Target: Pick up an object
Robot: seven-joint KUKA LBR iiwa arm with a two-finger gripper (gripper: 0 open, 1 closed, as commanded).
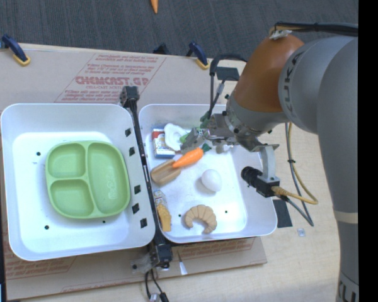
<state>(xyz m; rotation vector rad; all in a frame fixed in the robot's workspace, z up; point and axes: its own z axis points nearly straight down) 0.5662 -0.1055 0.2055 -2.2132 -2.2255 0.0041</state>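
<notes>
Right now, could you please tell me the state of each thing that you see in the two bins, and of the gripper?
Green divided plate: flat in the left bin, nothing on it.
Carrot: lying in the right bin, near the gripper.
Egg: resting free.
Croissant: lying free near the front wall.
Gripper: low over the right bin's back part.

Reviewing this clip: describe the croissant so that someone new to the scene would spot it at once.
Of the two white bins, take the right bin, the one under the arm. Near its front edge lies the croissant, a tan curved pastry just below the white egg. Its crescent shape sets it apart from the straight orange carrot further back.
</notes>
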